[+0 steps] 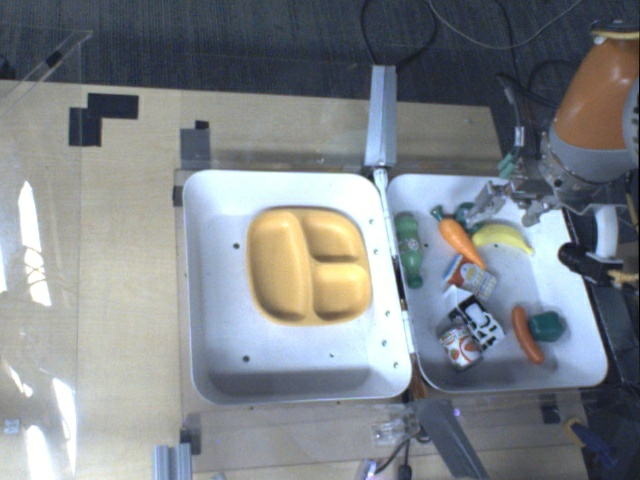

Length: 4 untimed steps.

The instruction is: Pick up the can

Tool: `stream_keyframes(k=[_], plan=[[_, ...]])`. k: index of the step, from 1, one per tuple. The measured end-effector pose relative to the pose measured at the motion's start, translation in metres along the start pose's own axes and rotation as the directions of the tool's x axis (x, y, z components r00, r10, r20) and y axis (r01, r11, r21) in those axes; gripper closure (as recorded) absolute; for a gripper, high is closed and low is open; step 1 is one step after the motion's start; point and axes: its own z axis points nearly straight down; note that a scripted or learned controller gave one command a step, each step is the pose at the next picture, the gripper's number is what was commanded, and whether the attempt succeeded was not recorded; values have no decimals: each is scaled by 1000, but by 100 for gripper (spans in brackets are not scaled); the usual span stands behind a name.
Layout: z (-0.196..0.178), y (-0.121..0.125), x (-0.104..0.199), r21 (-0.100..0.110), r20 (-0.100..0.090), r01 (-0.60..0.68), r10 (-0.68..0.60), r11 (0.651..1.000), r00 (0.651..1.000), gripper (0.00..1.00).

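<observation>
The can is small, with a red and white label. It lies on its side near the front edge of the right bin, touching a black and white carton. My gripper hangs over the far part of that bin, above a banana and well behind the can. Its fingers are open with nothing between them.
Around the can lie a carrot, a green bottle, a small orange and white packet, a red sausage-shaped toy and a dark green cup. In the left bin sits a yellow divided tray.
</observation>
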Motion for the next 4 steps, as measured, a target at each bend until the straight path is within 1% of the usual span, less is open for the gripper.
stream_keyframes(k=[1,2,3,4], plan=[[32,-6,55,3,0,-380,380,925,925,0],[126,-73,26,-9,-6,-508,508,861,861,0],[-17,-63,52,-2,0,-520,520,854,854,0],[-12,-54,43,0,2,-756,756,655,655,0]])
